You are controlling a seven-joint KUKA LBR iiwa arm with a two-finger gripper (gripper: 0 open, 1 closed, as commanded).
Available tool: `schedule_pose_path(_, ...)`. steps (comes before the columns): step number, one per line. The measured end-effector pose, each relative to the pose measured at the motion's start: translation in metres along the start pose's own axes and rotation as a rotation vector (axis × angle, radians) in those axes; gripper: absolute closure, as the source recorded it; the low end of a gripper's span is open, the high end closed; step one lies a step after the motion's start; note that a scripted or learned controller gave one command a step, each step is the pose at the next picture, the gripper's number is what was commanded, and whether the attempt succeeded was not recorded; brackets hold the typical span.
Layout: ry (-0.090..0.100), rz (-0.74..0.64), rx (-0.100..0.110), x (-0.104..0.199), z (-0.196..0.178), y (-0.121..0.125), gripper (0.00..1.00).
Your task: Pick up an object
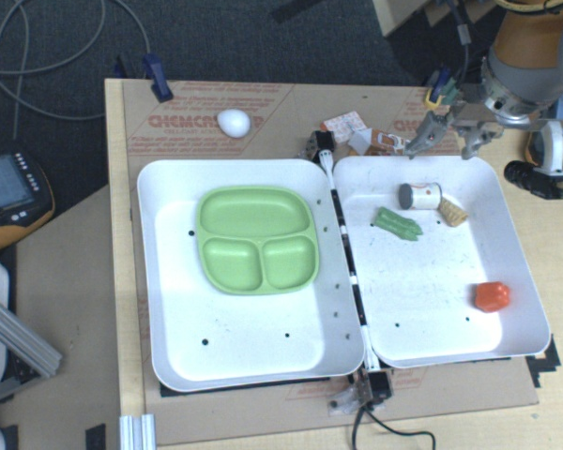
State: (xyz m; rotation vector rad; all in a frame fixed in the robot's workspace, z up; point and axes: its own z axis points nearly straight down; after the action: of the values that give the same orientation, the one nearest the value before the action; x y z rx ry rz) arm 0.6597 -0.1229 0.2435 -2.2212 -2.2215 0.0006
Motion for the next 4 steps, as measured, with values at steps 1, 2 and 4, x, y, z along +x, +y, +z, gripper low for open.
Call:
schedule_pose_path(1,-0.002,-0.001,-0.005,-0.013,0.143,0.007,0.0)
schedule_pose_path(2,0.001,0.001,0.002,0.004,0.159,-0.035,0.0)
schedule_pose_path(4,0.0,0.002,-0.003,0.004,0.148,-0.034,0.0)
